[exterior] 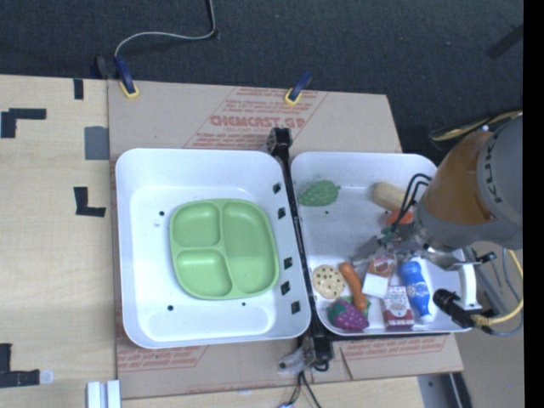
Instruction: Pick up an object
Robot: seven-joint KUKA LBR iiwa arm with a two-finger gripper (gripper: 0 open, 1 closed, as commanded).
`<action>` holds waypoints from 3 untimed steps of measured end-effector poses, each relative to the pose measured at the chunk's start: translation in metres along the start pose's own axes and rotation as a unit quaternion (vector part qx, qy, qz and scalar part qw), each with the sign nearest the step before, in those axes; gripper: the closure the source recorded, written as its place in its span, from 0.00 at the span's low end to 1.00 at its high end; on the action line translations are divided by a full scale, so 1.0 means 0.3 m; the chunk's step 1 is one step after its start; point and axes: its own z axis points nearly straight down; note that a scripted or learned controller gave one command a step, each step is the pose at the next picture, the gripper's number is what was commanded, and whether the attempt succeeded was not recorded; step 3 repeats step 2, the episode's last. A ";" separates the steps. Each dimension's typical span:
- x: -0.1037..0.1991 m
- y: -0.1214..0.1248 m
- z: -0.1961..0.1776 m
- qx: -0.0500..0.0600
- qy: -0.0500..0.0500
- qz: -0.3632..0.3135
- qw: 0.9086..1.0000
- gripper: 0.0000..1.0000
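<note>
The gripper hangs low over the crowded near corner of the right bin, grip state impossible to tell, so closing beside the carrot, cookie and bottle risks pinching two things or nudging one away.

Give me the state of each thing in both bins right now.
Green tray: flat in the left bin.
Cookie: flat, right bin.
Carrot: lying beside the cookie.
Grapes: near front wall.
Blue bottle: lying down.
Green leaf: flat, apart.
Pincer: low over pile.
</note>
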 end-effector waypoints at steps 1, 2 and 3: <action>0.001 0.001 -0.032 0.000 0.000 0.000 1.000 1.00; 0.246 0.273 -0.325 0.004 0.003 -0.001 1.000 1.00; 0.246 0.273 -0.325 0.004 0.003 -0.001 1.000 1.00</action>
